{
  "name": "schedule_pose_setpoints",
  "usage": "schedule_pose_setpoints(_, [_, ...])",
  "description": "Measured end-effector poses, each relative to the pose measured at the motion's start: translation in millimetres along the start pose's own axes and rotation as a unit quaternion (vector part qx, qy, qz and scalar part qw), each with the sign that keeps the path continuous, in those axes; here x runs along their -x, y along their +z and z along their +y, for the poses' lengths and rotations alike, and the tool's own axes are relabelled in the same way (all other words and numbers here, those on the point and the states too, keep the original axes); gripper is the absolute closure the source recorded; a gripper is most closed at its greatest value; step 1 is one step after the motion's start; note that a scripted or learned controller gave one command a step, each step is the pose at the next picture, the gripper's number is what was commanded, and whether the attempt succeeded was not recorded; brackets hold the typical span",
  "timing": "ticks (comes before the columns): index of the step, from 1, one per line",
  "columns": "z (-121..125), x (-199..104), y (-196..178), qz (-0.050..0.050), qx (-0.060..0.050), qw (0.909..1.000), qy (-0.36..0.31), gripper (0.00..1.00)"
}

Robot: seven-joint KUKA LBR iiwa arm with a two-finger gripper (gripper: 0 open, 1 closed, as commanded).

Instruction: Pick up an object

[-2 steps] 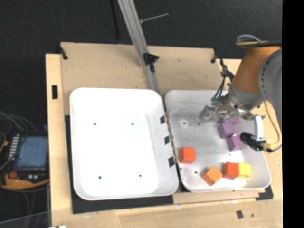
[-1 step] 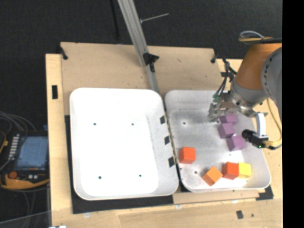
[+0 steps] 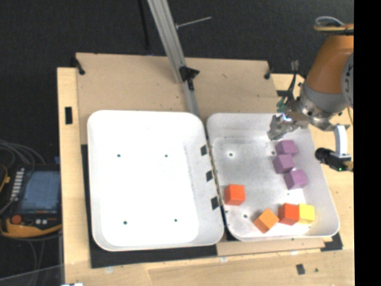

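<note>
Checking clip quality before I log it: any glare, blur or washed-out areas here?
Camera view: the left bin is nearly blown out, its floor flat white; the right bin shows grey mottling and a bright spot near the pincer, which looks soft. The purple blocks and orange cube stay readable, with soft edges.

Wooden bench [image 3: 137, 85] under two white bins [image 3: 149, 177], side by side

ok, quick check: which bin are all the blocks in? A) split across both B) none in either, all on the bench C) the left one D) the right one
D: the purple blocks, the orange blocks, the red block and the yellow block all lie in the right bin, with the gripper above its far edge near the purple ones.
</note>
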State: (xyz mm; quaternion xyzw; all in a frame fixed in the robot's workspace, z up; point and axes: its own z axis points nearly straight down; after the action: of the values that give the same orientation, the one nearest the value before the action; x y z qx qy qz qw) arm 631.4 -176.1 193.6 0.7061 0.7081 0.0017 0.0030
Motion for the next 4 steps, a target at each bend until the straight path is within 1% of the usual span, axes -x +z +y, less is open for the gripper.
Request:
schedule_pose_setpoints(1, [10, 7, -59, -0.001, 0.001, 1.0, 0.0, 1.0])
schedule_pose_setpoints(2, [11, 9, -102, 0.0, 0.0, 1.0, -0.001, 1.0])
schedule_pose_setpoints(3, [17, -43, -84, 0.001, -0.003, 1.0, 0.0, 1.0])
schedule_pose_setpoints(4, [14, -95, -70, 0.001, -0.004, 1.0, -0.001, 1.0])
